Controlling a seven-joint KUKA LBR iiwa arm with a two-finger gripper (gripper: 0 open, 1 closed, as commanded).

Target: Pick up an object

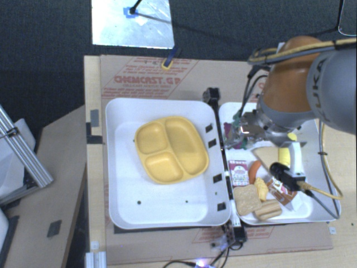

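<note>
My tabletop (67, 149) carries a printed cardboard sheet (148, 77) under two white bins, with dark carpet (44, 21) and a shiny metal plate (134, 15) behind; the left bin (120, 205) holds a yellow divided plate (170, 148). The right bin (318, 211) holds the small things to pick: a small pink carton (239, 173), crackers (249, 199), a carrot (254, 171) and a yellow piece (284, 155), partly hidden beneath me. My arm (301, 82) hangs over that bin's far end, and my claw (241, 132) is lost in clutter, so I cannot tell whether it grips anything.
</note>
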